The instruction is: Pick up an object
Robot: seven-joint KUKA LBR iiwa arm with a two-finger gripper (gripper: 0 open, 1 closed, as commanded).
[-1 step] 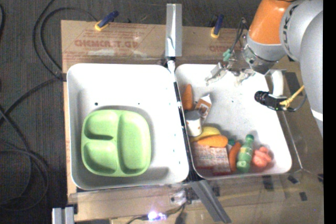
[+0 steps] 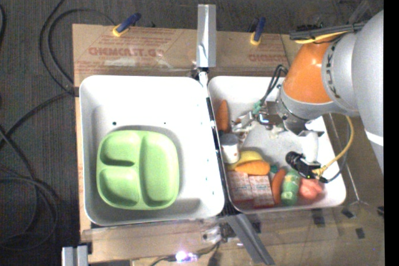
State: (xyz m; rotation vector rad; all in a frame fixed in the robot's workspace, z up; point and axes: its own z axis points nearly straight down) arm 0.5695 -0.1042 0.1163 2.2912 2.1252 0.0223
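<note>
Two-finger gripper (image 2: 244,124) low in right shallow white bin (image 2: 336,196), finger state cannot tell, nothing seen held; long orange plastic carrot (image 2: 222,114) at nine o'clock, just beside.

Arm (image 2: 336,81) enters from the right, over the right bin (image 2: 246,91). Fingers (image 2: 242,124) low in the bin, aperture unclear. Just left of the fingers: an upright carrot (image 2: 222,114). Just below them: a small white cup (image 2: 230,149), then a banana (image 2: 247,157) and an orange piece (image 2: 252,167). Further below-right: a red and green toy cluster (image 2: 293,187). Far left of the fingers, left bin (image 2: 112,93) holds a green divided plate (image 2: 139,169).
</note>
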